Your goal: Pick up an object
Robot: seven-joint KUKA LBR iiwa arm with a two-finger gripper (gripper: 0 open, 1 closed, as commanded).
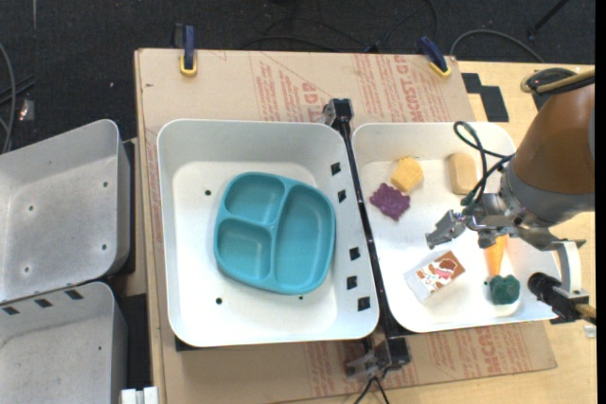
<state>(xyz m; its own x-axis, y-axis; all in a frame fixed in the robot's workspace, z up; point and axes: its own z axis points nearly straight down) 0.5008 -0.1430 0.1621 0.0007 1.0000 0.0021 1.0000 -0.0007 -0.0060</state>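
Camera view from above looks down on two white bins side by side on the bench. Left bin (pixel 180 298) carries a teal divided plate (pixel 276 233), its long axis slanting from upper left to lower right. Right bin (pixel 379 147) is where my arm reaches in, my gripper (pixel 462 227) hovering over its middle; whether my jaws are open or shut I cannot tell, and nothing shows between them. Below me lies a small white and red packet (pixel 436 274), a flat rectangle tilted with its long axis running lower left to upper right. Around me sit a tan block (pixel 462 171), yellow piece (pixel 407 174), purple piece (pixel 389 201), orange carrot (pixel 495 255) and green lump (pixel 503 288)
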